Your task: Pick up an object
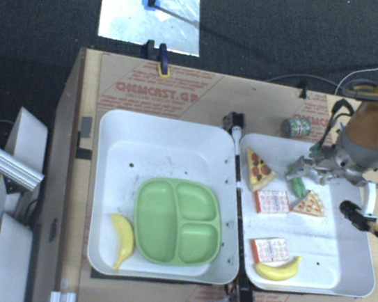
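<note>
You're looking at a robotics lab: 2 white bins [177,134] on a cardboard-covered bench [177,89], loose cables [370,72], dark carpet [34,11], toy food.

Green divided plate [177,222]; yellow bananas [121,240] [277,269]; white bins [117,136] [354,270]; red-patterned white packets [271,201] [271,250] are recorded.

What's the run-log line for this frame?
arm: over right bin | gripper: low, by green item | grasp: unconfirmed | left bin: green tray, banana
</note>
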`<state>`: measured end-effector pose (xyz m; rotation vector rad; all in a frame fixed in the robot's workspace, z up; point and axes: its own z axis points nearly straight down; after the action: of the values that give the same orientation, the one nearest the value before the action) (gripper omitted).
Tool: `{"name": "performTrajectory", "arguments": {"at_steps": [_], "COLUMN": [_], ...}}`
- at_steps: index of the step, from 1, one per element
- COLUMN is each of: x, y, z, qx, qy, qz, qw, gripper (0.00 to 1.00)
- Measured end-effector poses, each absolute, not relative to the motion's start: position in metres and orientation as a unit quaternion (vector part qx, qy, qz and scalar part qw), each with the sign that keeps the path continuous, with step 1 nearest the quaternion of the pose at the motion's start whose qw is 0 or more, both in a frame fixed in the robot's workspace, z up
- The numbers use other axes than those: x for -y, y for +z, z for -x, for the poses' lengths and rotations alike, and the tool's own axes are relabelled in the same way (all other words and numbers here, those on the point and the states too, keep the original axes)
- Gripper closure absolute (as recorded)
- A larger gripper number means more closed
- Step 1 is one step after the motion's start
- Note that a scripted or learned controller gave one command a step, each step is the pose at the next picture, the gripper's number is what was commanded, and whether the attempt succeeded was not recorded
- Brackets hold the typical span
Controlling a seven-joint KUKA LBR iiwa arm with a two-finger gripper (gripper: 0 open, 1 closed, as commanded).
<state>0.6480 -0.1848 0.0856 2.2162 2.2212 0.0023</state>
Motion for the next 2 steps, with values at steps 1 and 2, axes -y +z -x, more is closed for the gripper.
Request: {"name": "performTrajectory", "arguments": {"at_steps": [1, 2], "x": [0.174, 0.175], "y": [0.085, 0.096], "z": [-0.64, -0.641], "qx": [-0.708, -0.709], "qy": [0.0004, 0.0009], "qz": [-0.706, -0.705], "qw": [0.001, 0.002], "gripper": [0.0, 1.0]}}
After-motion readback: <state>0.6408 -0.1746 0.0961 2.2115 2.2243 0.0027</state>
